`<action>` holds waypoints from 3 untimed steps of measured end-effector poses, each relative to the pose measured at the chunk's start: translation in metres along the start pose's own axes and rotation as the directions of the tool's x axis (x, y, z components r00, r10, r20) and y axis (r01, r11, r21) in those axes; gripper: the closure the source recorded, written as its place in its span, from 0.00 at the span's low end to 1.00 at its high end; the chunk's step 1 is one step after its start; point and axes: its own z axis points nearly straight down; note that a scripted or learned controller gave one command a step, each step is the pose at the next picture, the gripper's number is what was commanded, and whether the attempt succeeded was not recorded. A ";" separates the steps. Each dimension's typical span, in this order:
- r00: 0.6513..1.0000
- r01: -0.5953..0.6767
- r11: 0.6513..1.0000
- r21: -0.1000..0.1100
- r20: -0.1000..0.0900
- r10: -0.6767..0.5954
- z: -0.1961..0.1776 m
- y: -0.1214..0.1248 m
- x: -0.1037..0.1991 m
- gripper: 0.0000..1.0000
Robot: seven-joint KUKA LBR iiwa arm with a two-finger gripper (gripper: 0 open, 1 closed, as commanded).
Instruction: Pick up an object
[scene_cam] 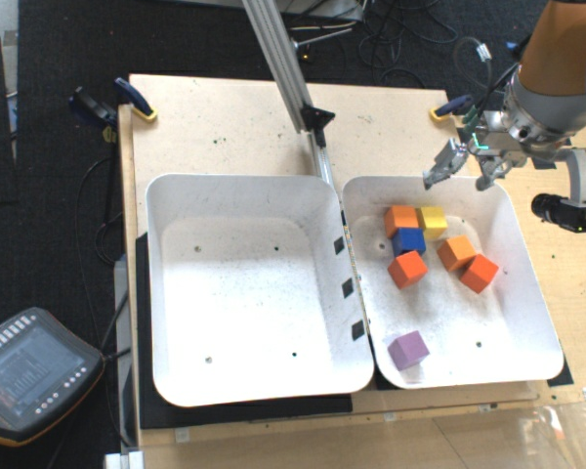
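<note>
The right bin (527, 291) holds a cluster of small blocks: an orange block (402, 219), a yellow block (433, 223), a blue block (408, 241), a red-orange block (406, 269), another orange block (456, 252) and a red-orange block (480, 273). A purple block (408, 350) lies apart near the bin's front. My gripper (466, 167) hangs open above the bin's back rim, above and to the right of the cluster, with nothing between its fingers.
The left bin (239, 281) sits beside the right one on the wooden bench. A slanted metal pole (278, 52) crosses the back. Clamps sit at the bench's back corners (137, 99). A teach pendant (29, 374) lies at the lower left.
</note>
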 end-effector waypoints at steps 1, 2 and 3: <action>1.000 0.001 1.000 -0.002 0.001 -0.001 -0.001 0.000 0.000 0.00; 1.000 0.001 1.000 0.003 0.000 -0.001 0.046 -0.003 0.008 0.00; 1.000 -0.002 1.000 0.005 0.000 0.002 0.110 -0.003 0.006 0.00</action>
